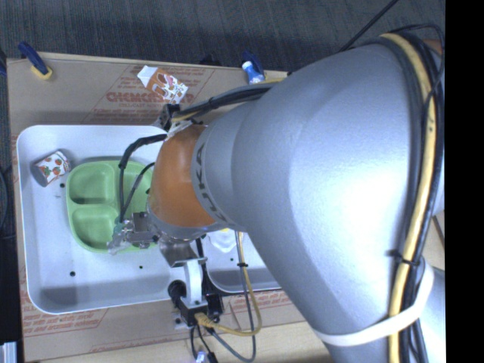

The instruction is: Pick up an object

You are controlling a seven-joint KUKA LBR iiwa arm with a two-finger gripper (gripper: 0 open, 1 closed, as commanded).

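The claw (pixel 121 237) is down in the left bin (pixel 30 203), right over the green divided tray (pixel 91 203); I cannot tell its grip. Nothing looks lifted yet. A small printed packet (pixel 51 167) lies well beyond it.

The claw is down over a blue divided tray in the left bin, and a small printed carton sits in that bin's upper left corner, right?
Not quite: the camera view shows the divided tray is green, not blue. The claw is over it in the left bin, and the small printed carton sits in that bin's upper left corner.
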